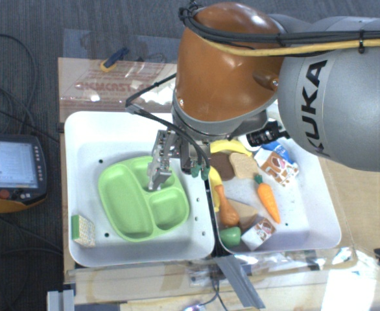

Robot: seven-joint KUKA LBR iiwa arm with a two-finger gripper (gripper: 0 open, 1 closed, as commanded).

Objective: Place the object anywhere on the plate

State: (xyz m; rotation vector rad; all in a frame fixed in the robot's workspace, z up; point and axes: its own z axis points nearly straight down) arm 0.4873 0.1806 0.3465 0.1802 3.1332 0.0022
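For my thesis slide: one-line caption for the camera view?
KUKA arm's hand hovers over the green divided plate in the left bin; toy food fills the right bin.

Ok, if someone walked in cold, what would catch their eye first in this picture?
The big orange-and-grey KUKA arm at the top, looming over both shallow white bins. Beneath it, the metal two-finger gripper hangs over the lime-green divided plastic plate in the left bin. The right bin holds a jumble of toy food, including an orange carrot.
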